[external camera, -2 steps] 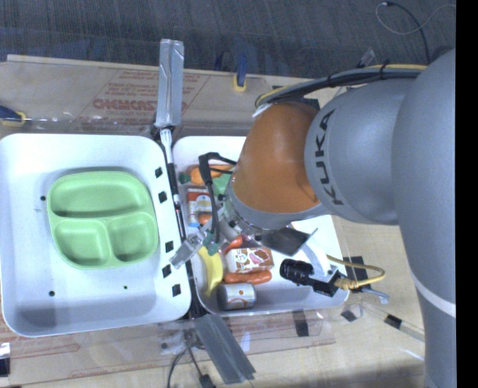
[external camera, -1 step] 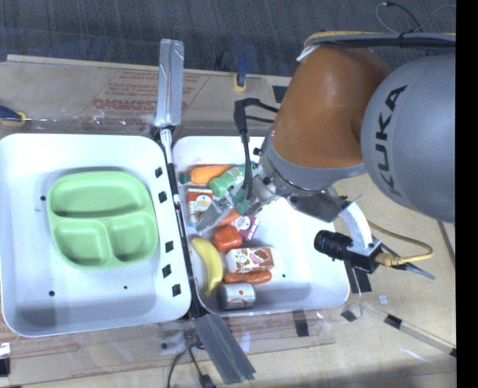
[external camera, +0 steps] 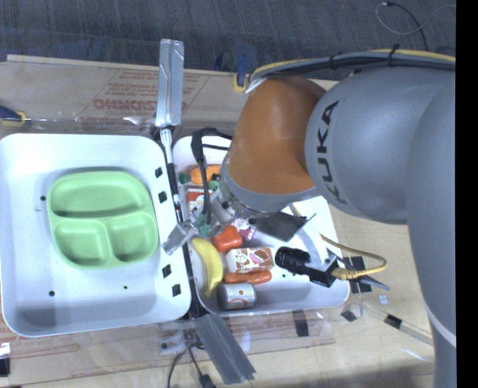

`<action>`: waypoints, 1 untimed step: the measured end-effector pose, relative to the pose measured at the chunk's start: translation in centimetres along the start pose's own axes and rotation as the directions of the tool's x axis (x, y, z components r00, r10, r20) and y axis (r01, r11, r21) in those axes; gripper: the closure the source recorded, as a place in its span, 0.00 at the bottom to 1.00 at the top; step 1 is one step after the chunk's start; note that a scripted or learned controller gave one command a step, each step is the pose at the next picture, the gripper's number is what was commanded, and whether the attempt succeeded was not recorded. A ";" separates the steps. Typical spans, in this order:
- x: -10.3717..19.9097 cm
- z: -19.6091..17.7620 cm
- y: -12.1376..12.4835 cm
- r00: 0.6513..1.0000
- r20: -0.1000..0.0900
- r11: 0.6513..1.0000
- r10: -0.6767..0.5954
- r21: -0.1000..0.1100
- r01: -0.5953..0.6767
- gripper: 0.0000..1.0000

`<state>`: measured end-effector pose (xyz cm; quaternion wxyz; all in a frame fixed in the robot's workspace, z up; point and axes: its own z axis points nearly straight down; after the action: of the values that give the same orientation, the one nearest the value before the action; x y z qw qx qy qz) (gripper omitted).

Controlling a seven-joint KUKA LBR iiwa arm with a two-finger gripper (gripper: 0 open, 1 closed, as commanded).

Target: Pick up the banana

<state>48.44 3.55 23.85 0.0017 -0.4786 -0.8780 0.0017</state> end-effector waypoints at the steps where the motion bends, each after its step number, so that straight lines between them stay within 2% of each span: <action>1: -8.3 2.9 -6.0 0.999 0.000 0.999 -0.035 -0.001 0.035 0.00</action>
<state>47.91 -6.67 20.94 0.0015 -0.4632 -0.8863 0.0010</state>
